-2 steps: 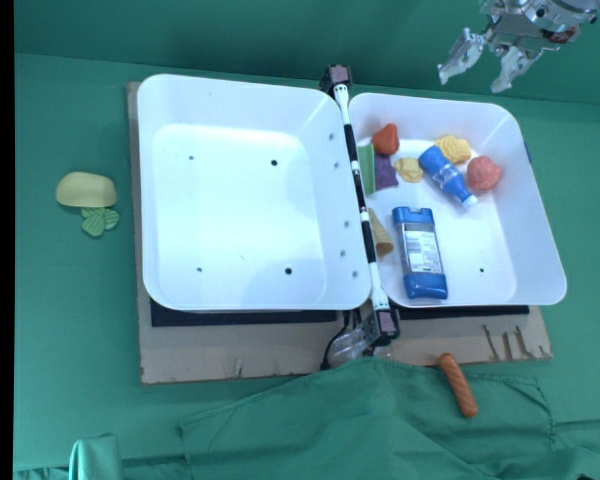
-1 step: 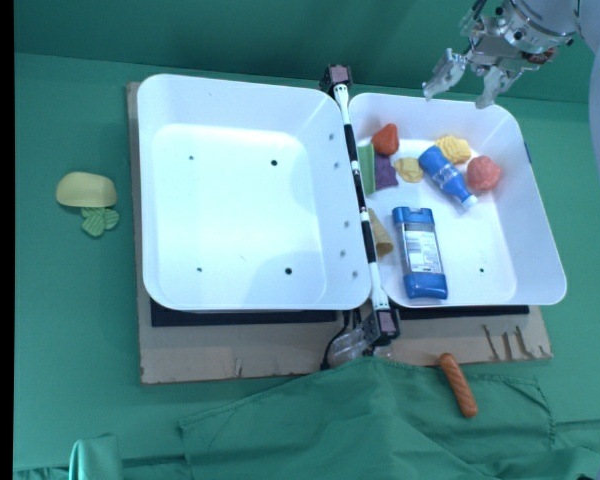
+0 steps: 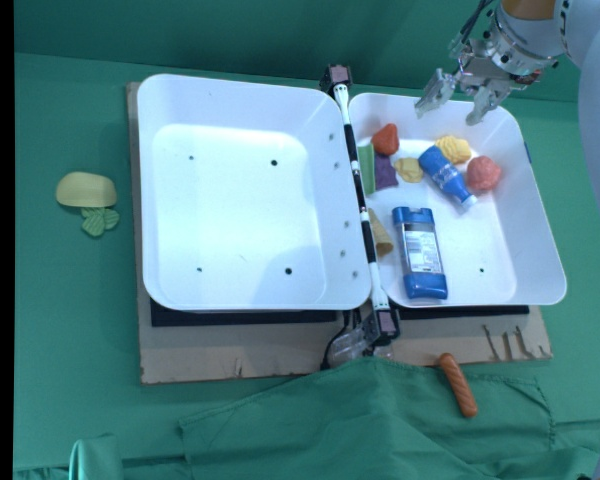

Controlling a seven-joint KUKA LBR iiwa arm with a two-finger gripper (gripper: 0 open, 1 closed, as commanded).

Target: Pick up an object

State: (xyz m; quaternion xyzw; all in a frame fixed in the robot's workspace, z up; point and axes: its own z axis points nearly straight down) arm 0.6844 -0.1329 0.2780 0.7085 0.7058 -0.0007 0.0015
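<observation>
overhead, pincer (image 3: 460,96) spread wide, gripping nothing, above right bin (image 3: 540,258); arm cropped; orange lump (image 3: 385,139) possibly toy.

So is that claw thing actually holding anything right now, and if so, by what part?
Nothing is held. The gripper hangs open above the far edge of the right bin, its fingers spread with only air between them; the toys lie below it.
</observation>
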